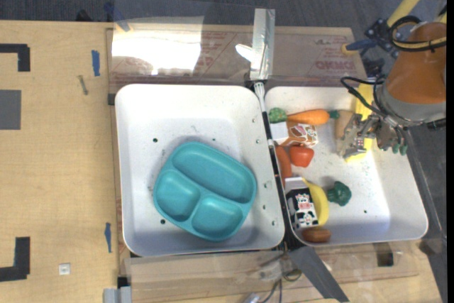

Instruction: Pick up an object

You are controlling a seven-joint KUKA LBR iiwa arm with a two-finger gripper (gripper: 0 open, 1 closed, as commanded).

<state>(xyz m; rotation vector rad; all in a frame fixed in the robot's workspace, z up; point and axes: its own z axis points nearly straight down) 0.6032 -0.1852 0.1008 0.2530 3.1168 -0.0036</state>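
Teal tray (pixel 206 189) in L bin (pixel 135 117); toy food w/ banana (pixel 320 202) in R bin (pixel 397 209).

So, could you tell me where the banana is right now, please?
The banana lies in the right bin, near its front-left corner, between the black-and-white toy and the green piece.

A pale wooden desk (pixel 50 174) carries two shallow white bins, touching side by side: the left bin (pixel 135 117) and the right bin (pixel 397 216). Black marks and blue tape bits dot its surface.
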